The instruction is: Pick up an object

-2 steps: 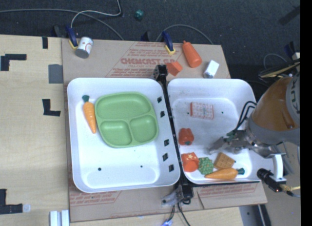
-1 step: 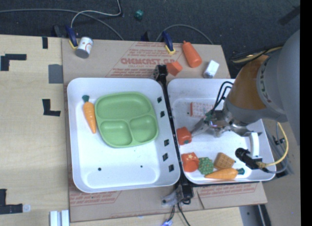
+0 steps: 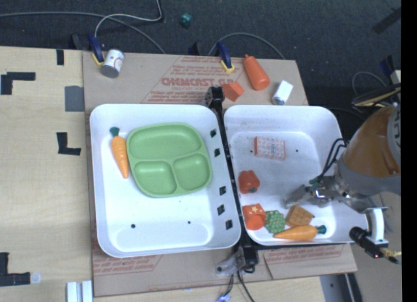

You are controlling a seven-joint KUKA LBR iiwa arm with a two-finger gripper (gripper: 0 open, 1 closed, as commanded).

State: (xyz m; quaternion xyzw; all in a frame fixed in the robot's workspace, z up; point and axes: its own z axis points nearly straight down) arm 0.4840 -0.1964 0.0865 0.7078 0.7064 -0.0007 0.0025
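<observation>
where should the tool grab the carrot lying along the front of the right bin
Take the carrot across its thick orange middle, coming straight down from above. It lies flat and lengthwise near the right bin's front wall, so the fingers should close front to back across its narrow width. The brown waffle piece crowds it behind and the green toy its left end, so space looks tight.

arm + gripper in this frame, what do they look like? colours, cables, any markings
The arm comes in as a rounded body with a broad orange band over grey. A thin black cable loops beside it. The gripper is a small metallic grey assembly with dark parts. No markings are legible at this resolution.
</observation>
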